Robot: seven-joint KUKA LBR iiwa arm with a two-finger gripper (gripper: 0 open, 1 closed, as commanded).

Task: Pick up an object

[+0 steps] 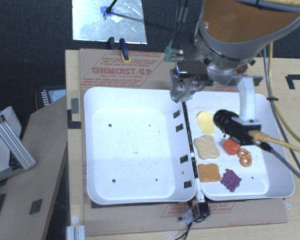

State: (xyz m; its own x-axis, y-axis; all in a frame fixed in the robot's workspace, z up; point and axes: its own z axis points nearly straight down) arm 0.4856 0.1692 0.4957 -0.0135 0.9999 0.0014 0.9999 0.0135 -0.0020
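You are seeing nothing picked yet: purple grapes [231, 179], toast [209, 172], cracker [206, 147], pretzel [244, 157] and yellow piece [205, 122] lying in the right bin [277, 184]; at twelve o'clock the gripper [182, 91] is hovering, jaws' state untellable.

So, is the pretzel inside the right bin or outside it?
Inside. The pretzel lies flat on the floor of the right bin, near a red piece, well within the white rim.
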